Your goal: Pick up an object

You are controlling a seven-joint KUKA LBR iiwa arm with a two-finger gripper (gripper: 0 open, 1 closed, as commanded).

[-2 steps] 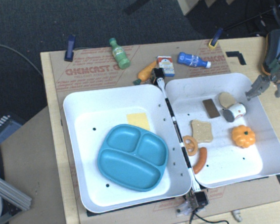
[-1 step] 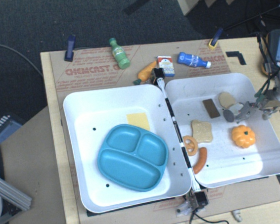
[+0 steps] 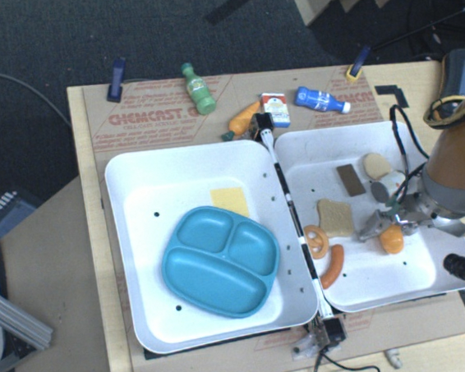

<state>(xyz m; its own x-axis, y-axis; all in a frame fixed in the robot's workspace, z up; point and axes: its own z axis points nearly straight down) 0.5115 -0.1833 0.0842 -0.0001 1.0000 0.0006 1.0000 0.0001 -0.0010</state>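
The right bin (image 3: 416, 281) holds several play-food items. An orange fruit (image 3: 392, 241) lies right of centre, a tan bread slice (image 3: 335, 216) to its left, and a pretzel (image 3: 314, 239) and a red sausage (image 3: 332, 266) by the left wall. A brown rectangular piece (image 3: 349, 179) and a beige roll (image 3: 376, 164) sit further back. My gripper (image 3: 384, 216) hangs low in this bin, just behind the orange fruit and right of the bread slice. The arm (image 3: 458, 170) reaches in from the right.
The left bin (image 3: 135, 199) carries a blue divided plate (image 3: 219, 259) and a yellow cheese slice (image 3: 230, 199). Behind the bins on the bench lie a green bottle (image 3: 198, 89), a blue bottle (image 3: 321, 100), a small carton (image 3: 275, 109) and an orange item (image 3: 244, 119).
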